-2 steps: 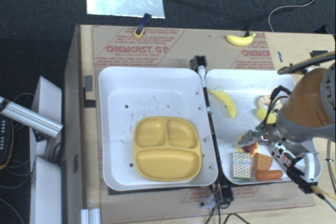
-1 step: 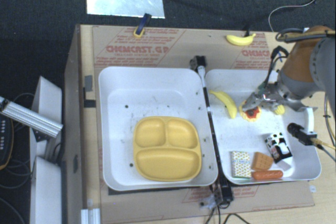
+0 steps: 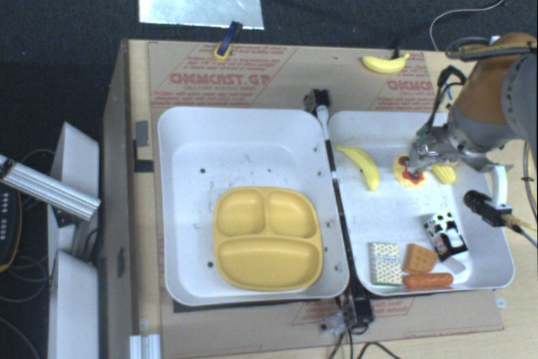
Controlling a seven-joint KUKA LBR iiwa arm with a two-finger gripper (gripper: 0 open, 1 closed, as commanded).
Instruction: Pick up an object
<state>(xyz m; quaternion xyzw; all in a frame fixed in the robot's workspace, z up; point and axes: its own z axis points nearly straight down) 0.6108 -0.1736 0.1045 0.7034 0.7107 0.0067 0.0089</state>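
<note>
Camera view from above: two white bins sit side by side. At right of frame, the gripper [image 3: 418, 166] hangs low over a small red-and-yellow toy [image 3: 411, 175] in the right bin [image 3: 504, 265]; its grasp cannot be made out. A banana [image 3: 361, 165] lies just left.

divided tray [image 3: 269, 237] in left bin [image 3: 181, 181], banana [image 3: 361, 165] far left in right bin [image 3: 504, 265], carrot [image 3: 427, 281] at near edge

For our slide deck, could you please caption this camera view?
Gripper low over a red-and-yellow toy in the right bin; yellow tray in the left.
</note>
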